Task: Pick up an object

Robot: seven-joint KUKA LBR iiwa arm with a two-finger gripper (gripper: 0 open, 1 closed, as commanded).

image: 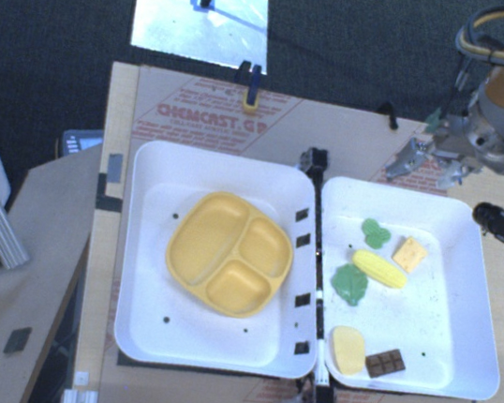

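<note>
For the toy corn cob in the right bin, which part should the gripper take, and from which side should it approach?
Probably take the corn cob at its middle, coming from above, with the fingers closing across its narrow width. It lies flat and long, slanting across the right bin. The green pieces nearby leave its ends more crowded than its middle.
</note>
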